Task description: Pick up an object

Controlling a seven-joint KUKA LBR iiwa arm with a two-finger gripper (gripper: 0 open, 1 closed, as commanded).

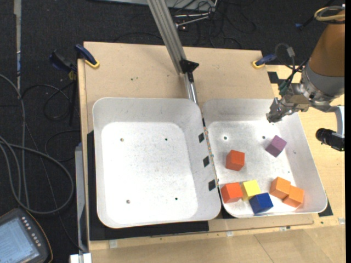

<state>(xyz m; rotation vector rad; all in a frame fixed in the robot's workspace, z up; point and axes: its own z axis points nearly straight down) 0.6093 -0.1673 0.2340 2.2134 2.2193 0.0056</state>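
Note:
The right bin (pixel 241 126) holds several small blocks. A purple block (pixel 275 145) lies near its right side. An orange-red cube (pixel 235 160) sits in the middle. Along the front edge are another orange cube (pixel 232 192), a yellow cube (pixel 251 188), a blue cube (pixel 261 202) and two orange blocks (pixel 288 191) side by side. My gripper (pixel 273 116) hangs over the bin's back right part, a short way behind the purple block and above it. Nothing is seen between its fingers.
The left bin (pixel 143 158) lies beside the right one, with a dark seam and black clips between them. A slanted metal pole (pixel 167 26) crosses the bench's back. Clamps (pixel 86 54) sit at the board's back corners.

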